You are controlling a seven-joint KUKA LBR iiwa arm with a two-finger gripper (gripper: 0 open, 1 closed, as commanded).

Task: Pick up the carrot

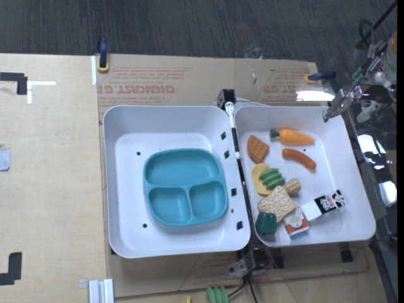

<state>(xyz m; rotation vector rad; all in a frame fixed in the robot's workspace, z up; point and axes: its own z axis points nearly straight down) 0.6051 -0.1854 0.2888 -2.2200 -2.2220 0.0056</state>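
The carrot (297, 136), orange with a small green top at its left end, lies flat in the right bin (353, 169), near that bin's far wall. My gripper (338, 107) is over the bin's far right corner, to the right of the carrot and a little beyond it, well apart from it. Nothing is seen held in it. The arm behind it runs off the right edge of the view.
Close to the carrot lie a red-brown sausage (298, 158) and a bread piece (257, 148). Nearer the front are green beans on a yellow piece (268, 177), toast (278, 202), a black-and-white carton (328, 202) and a small red-and-white box (297, 225). The left bin (120, 169) holds a teal divided plate (186, 187).
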